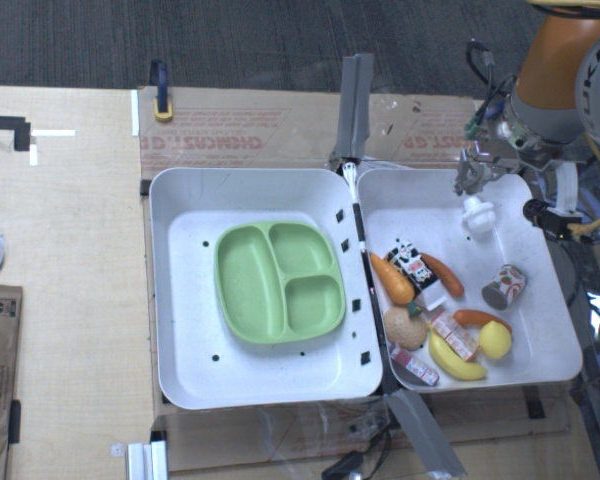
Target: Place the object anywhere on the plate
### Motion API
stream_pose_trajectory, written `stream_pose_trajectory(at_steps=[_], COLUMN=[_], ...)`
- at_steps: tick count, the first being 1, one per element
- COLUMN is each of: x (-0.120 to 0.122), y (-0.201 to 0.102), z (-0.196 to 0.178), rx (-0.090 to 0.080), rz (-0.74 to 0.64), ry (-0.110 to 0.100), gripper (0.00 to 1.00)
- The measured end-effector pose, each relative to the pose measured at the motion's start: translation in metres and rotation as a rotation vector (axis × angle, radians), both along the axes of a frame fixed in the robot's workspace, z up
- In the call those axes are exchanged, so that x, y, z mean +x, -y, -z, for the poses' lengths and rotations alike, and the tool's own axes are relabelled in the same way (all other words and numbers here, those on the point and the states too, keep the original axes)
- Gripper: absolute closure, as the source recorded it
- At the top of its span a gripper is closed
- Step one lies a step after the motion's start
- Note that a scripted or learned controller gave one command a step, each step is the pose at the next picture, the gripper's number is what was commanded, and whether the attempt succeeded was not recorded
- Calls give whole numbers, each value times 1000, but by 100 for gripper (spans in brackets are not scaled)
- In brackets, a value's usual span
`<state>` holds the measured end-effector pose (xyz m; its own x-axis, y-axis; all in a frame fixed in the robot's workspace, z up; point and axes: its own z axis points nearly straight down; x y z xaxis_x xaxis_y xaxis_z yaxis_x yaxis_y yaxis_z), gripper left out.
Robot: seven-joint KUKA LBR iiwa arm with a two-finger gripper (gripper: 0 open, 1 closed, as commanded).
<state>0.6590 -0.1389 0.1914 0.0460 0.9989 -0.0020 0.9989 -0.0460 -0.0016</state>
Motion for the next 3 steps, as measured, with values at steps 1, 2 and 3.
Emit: stream_pose_trajectory(at_steps=[1,2,3], x=[0,-12,1], y=[-93,-129,-122], z=[-38,-2,-36], rx=[1,2,1], rz=[-119,-522,-847], ry=[2,0,4], gripper=[100,100,100])
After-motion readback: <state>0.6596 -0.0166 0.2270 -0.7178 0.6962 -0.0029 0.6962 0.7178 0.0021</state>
